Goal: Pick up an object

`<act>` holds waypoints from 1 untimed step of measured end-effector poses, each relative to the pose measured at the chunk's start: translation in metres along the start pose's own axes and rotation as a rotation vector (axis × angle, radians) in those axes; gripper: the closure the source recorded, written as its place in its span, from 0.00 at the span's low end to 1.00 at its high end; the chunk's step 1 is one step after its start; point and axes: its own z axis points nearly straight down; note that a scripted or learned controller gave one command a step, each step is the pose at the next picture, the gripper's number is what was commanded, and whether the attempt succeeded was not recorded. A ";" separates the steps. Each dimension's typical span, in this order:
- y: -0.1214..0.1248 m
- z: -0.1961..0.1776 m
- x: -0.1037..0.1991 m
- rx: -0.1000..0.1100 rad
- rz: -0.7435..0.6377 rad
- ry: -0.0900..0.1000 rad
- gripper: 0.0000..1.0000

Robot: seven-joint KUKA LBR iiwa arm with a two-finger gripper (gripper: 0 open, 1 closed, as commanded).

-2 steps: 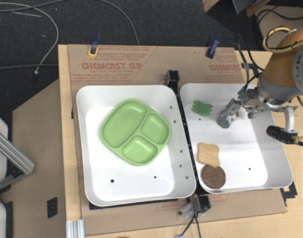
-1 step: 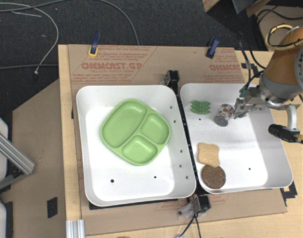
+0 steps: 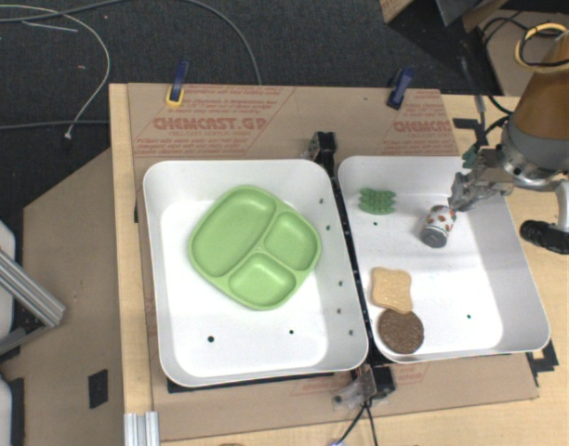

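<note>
**Gripper low over the right bin, next to the small can**

Here you see the arm (image 3: 543, 110) reaching in from the right, its orange band above the grey wrist, with the gripper (image 3: 469, 191) down in the upper part of the right bin (image 3: 508, 286). Its tip sits just above and to the right of a small can (image 3: 437, 226), a grey cylinder with a white and red patterned end, lying tilted on the bin floor. The tip looks to be touching or almost touching the can's upper end, but you cannot tell from this angle whether the gripper is clenched, released or grasping anything; the can rests on the bin floor.

To the left of the can, near the bin's upper left corner, lies a small green bumpy piece (image 3: 377, 201), apart from the can. Lower down by the bin's left wall you have a tan slice of toast (image 3: 391, 288), and just below it, touching or overlapping its lower edge, a round brown disc (image 3: 401, 332) in a white rim at the bin's lower left corner.

In the left bin (image 3: 173, 342) a light green divided plate (image 3: 255, 246) with three compartments lies flat near the middle, turned at a slant.
</note>
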 end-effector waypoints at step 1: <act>-0.003 -0.064 -0.001 -0.003 0.000 -0.001 1.00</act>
